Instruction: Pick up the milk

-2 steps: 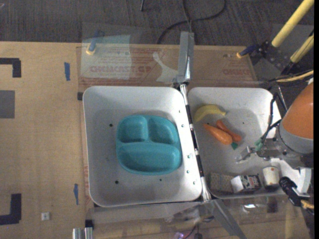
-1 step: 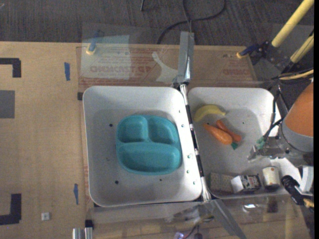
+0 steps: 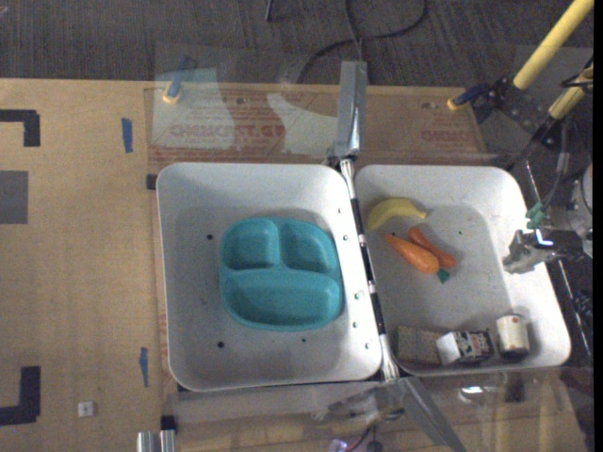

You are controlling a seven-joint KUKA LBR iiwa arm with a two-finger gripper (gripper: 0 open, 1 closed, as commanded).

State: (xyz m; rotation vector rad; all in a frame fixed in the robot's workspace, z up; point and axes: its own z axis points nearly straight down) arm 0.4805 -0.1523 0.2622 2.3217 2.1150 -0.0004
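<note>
The milk (image 3: pixel 464 347) is a small white carton with a dark label, lying on its side near the front wall of the right bin (image 3: pixel 490 201). It lies between a flat grey-brown packet (image 3: pixel 416 344) on its left and a small round can (image 3: pixel 513 335) on its right. My gripper (image 3: pixel 526 250) hangs over the right rim of that bin, up and to the right of the milk and well apart from it. Nothing shows in its grasp.
A banana (image 3: pixel 394 213) and two orange carrots (image 3: pixel 421 251) lie at the back left of the right bin. The left bin (image 3: pixel 188 205) holds a teal divided plate (image 3: pixel 279 273). A metal divider (image 3: pixel 350 111) runs between the bins. Yellow-handled clamps (image 3: pixel 556 36) stand at the back right.
</note>
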